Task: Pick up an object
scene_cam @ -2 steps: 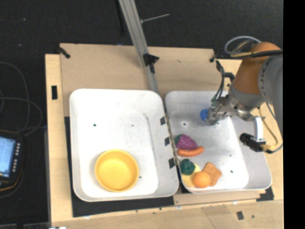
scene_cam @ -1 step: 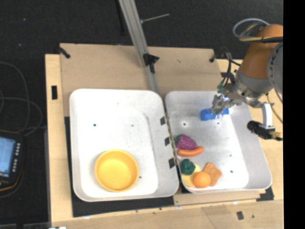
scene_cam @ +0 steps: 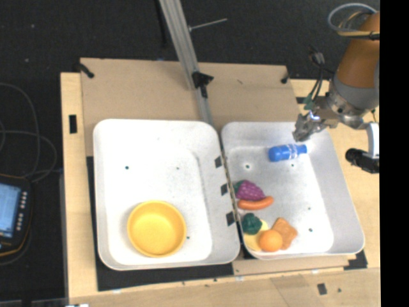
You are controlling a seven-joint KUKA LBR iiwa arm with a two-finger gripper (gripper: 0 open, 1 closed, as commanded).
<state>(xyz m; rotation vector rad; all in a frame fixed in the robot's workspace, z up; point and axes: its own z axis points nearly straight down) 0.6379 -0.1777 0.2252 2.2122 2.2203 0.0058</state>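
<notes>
A small blue bottle (scene_cam: 285,152) lies on its side near the back of the right bin (scene_cam: 319,190). My gripper (scene_cam: 304,131) hangs just above and to the right of it, close to the bottle's clear cap end, with nothing seen between its fingers. Near the bin's front left corner lie purple grapes (scene_cam: 249,189), an orange carrot (scene_cam: 255,203), a green broccoli piece (scene_cam: 250,224), an orange fruit (scene_cam: 271,241) and an orange-brown piece (scene_cam: 286,230). A yellow bowl (scene_cam: 156,228) sits in the left bin (scene_cam: 153,158) near its front.
A slanted metal pole (scene_cam: 185,50) runs down from the top to the bins' back edge. Black clips (scene_cam: 225,190) line the divide between the bins. A tablet (scene_cam: 11,213) and cables lie at the far left, off the bench.
</notes>
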